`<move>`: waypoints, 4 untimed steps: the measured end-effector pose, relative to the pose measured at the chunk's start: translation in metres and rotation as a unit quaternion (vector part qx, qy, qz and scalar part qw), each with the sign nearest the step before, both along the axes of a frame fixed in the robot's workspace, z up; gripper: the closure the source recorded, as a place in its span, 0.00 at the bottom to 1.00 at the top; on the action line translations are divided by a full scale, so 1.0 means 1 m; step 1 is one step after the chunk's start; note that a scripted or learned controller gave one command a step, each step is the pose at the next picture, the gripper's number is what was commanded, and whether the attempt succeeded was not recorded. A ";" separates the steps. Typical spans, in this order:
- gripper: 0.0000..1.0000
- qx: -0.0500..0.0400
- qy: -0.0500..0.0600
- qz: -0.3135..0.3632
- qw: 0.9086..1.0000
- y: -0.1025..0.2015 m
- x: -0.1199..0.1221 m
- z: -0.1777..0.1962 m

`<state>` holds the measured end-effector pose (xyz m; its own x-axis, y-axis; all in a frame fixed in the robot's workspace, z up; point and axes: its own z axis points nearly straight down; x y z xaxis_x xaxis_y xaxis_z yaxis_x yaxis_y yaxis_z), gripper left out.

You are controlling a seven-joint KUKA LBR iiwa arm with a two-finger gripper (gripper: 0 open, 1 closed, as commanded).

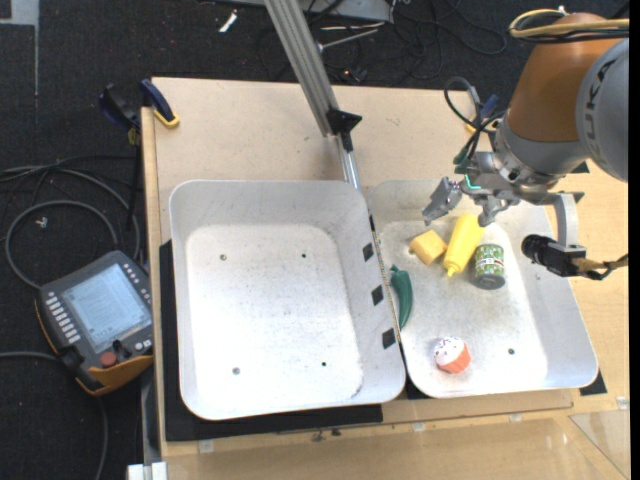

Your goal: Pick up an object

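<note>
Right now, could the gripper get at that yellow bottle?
Probably yes. The gripper hangs just above the yellow bottle's top end, with nothing between them, though the yellow block and green can crowd its sides.

Glossy yellow plastic bottle [461, 243], matt white bins [190, 218], pale wooden bench [240, 128]

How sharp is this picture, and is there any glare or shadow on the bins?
Camera view: sharp enough overall; the gripper looks slightly soft. Lighting is even, with no strong glare on the left bin or right bin. The yellow bottle casts only a faint shadow.
</note>
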<state>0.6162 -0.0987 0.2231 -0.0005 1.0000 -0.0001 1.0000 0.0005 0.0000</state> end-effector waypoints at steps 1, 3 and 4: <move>0.00 0.000 0.003 -0.001 1.000 -0.010 -0.001 -0.056; 0.00 0.000 0.001 0.001 1.000 -0.012 0.011 -0.129; 1.00 0.000 -0.001 0.000 1.000 -0.012 0.012 -0.118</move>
